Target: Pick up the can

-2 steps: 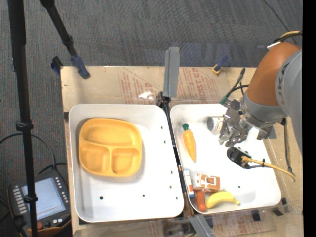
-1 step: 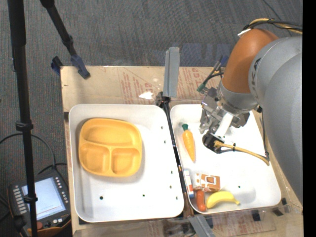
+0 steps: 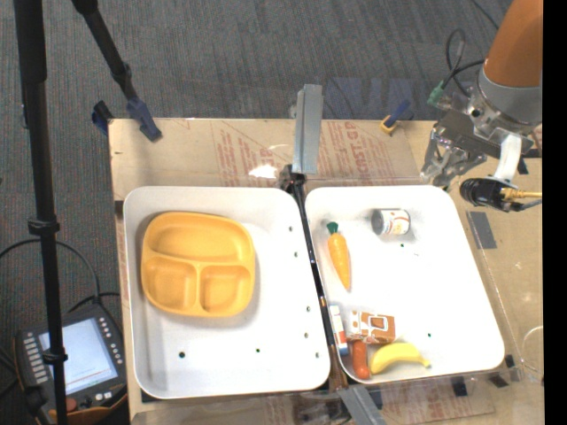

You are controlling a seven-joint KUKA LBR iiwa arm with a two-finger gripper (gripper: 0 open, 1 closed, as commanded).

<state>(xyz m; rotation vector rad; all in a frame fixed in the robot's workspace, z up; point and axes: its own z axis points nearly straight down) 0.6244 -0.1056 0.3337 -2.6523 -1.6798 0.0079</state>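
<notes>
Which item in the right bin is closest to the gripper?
The can, lying on its side near the bin's far edge, just below-left of the gripper; carrot, carton and banana lie farther.

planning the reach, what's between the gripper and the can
In the camera view, just bare white floor and the top rim of the right bin lie between the gripper and the can.
</notes>
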